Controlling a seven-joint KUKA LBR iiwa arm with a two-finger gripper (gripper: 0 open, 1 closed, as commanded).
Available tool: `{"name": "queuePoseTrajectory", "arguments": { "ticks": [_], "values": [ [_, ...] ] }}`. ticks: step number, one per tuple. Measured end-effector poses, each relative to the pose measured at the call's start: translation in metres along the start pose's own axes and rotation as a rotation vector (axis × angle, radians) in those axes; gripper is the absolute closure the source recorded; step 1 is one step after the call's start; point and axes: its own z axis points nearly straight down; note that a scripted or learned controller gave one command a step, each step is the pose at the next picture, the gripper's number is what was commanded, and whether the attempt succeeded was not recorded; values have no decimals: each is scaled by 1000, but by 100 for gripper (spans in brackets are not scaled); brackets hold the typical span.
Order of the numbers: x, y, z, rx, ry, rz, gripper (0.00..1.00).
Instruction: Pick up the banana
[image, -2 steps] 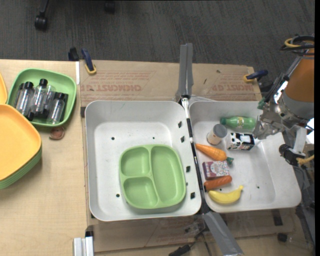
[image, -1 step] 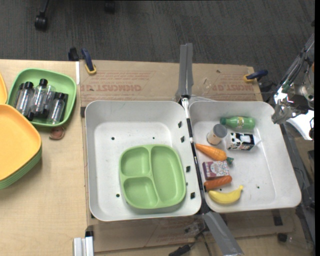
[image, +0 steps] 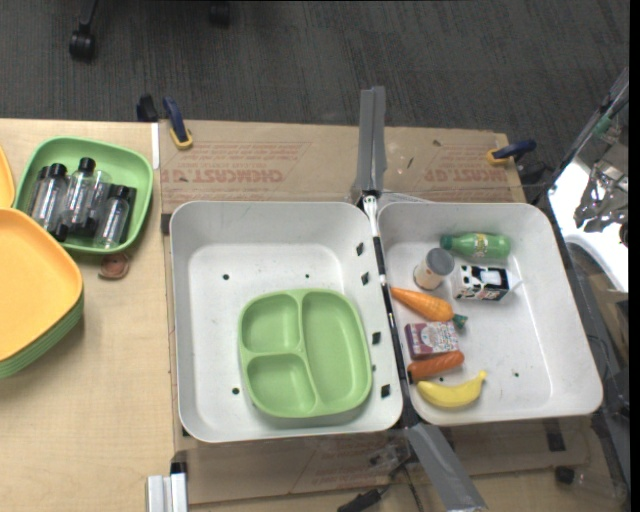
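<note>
Nearest the camera, a grey metal strut (image: 447, 482) jutted out from under the seam between the two bins. Just above it, the banana (image: 452, 391) lay on its side in the near left corner of the right bin (image: 560, 350), its curve opening upward.

The gripper (image: 600, 203) showed as a dark metal shape at the far right edge, outside that bin's right rim; whether it was open or closed could not be told. The banana lay well apart from it, toward the near left, with nothing held.

From the gripper inward, a green bottle (image: 476, 243) lay on its side near the bin's far wall. Below it sat a black-and-white carton (image: 482, 283) with a small round can (image: 434, 268) just beside it on the left. A carrot (image: 422, 303) lay slanted near the seam, then a purple packet (image: 432, 338), then a red-orange sausage-shaped piece (image: 436, 365) just above the banana.

The left bin (image: 190, 300) held a green three-compartment plate (image: 305, 352). Further left on the surface (image: 110, 400), a green tray (image: 40, 160) carried several dark-capped vials (image: 85, 195), and a stack of orange plates (image: 35, 300) ran off the left edge. Two clamps (image: 177, 125) (image: 510, 152) gripped the cardboard sheet (image: 260, 165) behind the bins.
</note>
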Motion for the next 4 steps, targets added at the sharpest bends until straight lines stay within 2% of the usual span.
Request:
{"name": "queuePoseTrajectory", "arguments": {
  "ticks": [1,2,3,4],
  "values": [
    [-32,-52,171,2,2,-70,100],
    [-30,-82,81,-1,2,-209,100],
    [-26,-33,44,-1,1,-321,100],
    [0,-13,22,1,0,216,100]
  ]
}}
